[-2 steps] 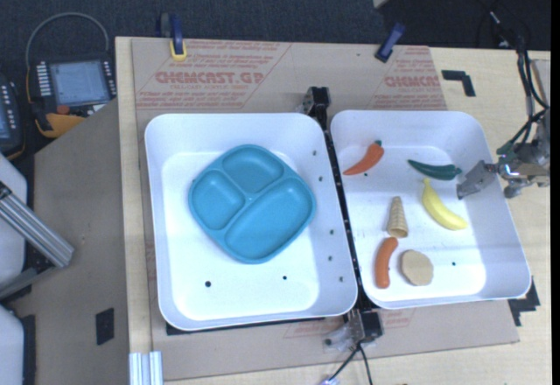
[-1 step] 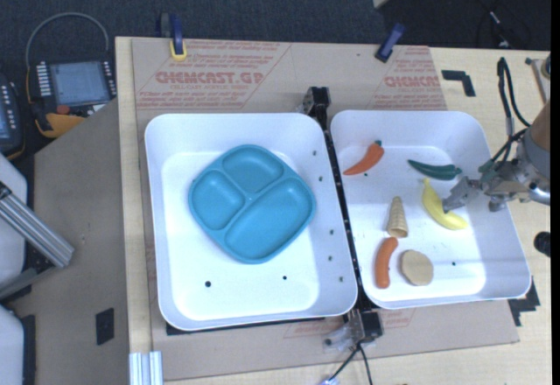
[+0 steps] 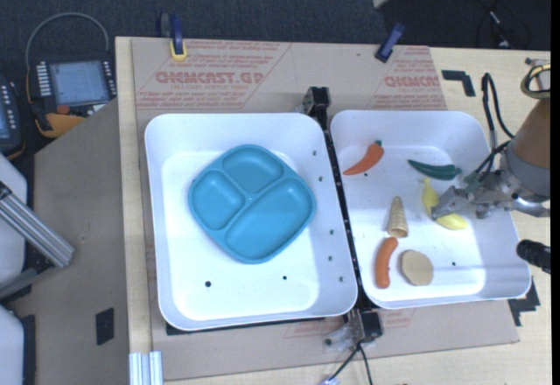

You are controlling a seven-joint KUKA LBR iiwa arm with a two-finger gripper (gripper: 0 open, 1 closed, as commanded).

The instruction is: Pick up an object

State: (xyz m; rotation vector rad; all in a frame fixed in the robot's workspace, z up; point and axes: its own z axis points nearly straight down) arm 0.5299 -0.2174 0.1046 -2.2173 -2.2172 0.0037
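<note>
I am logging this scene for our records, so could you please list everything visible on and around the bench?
divided plate: one, blue, left bin
carrot: one, orange, right bin, far left part
green pepper: one, dark green, right bin, far side
yellow item: one, yellow, right bin, beside the gripper; kind unclear
cone: one, tan, right bin, middle
sausage: one, orange-red, right bin, near edge
potato: one, tan, right of the sausage
bins: two, white, side by side
pendant: one, grey, left of bench
gripper: one, grey, over right bin's right side
</note>
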